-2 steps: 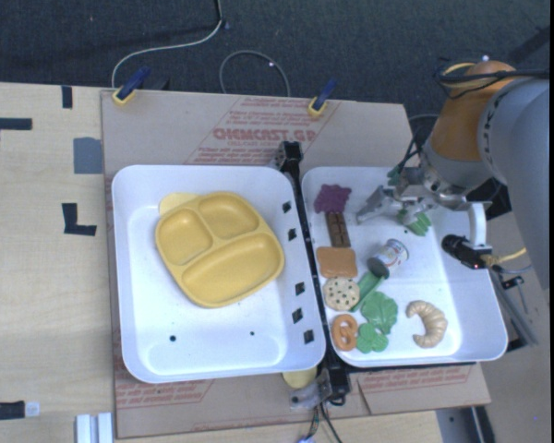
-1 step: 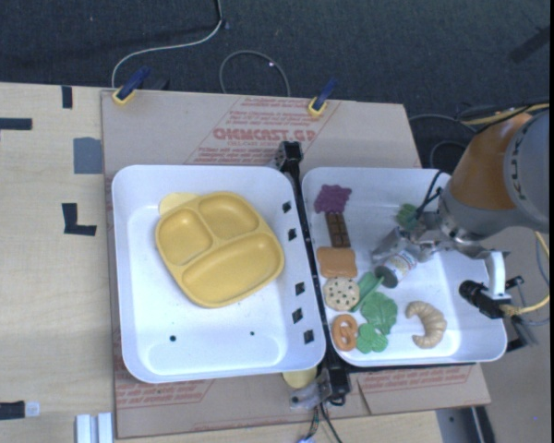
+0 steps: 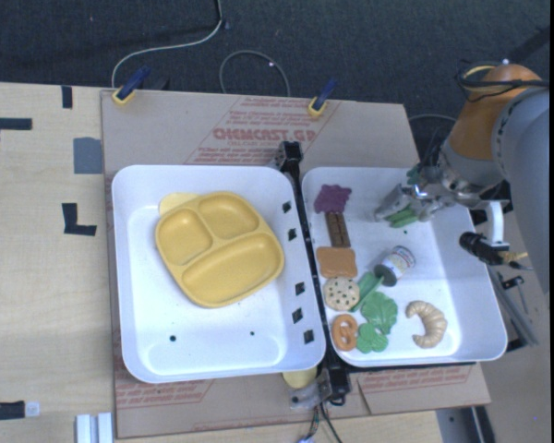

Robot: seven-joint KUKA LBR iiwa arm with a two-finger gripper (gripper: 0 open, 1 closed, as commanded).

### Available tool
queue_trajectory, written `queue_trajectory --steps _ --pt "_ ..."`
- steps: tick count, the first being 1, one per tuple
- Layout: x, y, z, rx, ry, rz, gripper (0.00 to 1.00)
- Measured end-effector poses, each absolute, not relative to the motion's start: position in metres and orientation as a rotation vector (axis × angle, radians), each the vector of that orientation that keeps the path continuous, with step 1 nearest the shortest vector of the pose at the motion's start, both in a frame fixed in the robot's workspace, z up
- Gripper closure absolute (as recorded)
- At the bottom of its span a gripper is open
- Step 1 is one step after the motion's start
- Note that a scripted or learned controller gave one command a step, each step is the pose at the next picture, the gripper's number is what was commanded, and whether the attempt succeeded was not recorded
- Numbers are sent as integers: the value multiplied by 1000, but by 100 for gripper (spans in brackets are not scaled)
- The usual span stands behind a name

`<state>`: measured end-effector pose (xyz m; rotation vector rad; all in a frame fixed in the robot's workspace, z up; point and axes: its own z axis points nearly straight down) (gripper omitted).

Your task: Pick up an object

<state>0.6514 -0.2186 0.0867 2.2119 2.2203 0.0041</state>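
Green shows between the fingers of your gripper (image 3: pixel 404 209), which pinches a small green object (image 3: pixel 403 218) just above the right bin (image 3: pixel 462 289). The pick looks made; you have only to keep it clear.

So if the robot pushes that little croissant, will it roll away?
Probably not far. The croissant is curved and lies flat in the right bin, so it would more likely slide or spin. It looks like a stiff toy, so squeezing it shouldn't squash it.
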Motion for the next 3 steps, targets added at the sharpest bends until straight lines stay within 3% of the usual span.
queue_trajectory --steps 1,2,3 --pt "650 -218 98 2210 2219 4 100" --pt "668 -146 86 2222 2232 -14 100" --pt "641 -50 202 2209 2231 10 100"
